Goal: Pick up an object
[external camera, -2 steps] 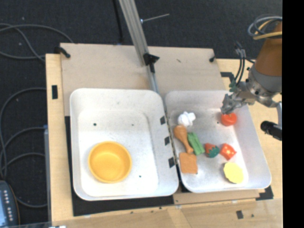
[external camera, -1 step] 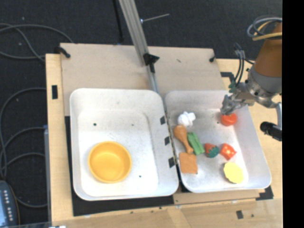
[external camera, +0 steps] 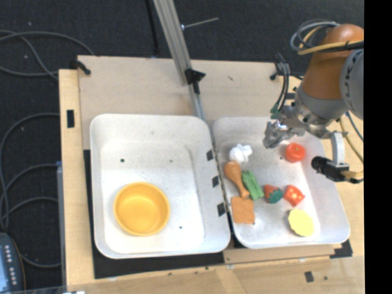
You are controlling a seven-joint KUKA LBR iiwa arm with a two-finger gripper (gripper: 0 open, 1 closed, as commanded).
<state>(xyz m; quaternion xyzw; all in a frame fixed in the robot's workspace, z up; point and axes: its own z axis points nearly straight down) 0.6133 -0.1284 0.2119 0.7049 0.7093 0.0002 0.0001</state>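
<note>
Red tomato (external camera: 295, 152) lies beside the tool (external camera: 272, 135) (grip unclear), white object (external camera: 241, 153) nearby.

arm (external camera: 334, 72): grey casing, rounded orange band | cables: dark loops over the band, thin lines down the wrist | gripper (external camera: 272, 136): small metallic grey, detail blurred | beside fingers: black-and-white fitting, possibly a sensor

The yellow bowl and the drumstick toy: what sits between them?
In the camera view, just bare white bin floor and the two bins' meeting rims separate the yellow bowl from the drumstick.
</note>
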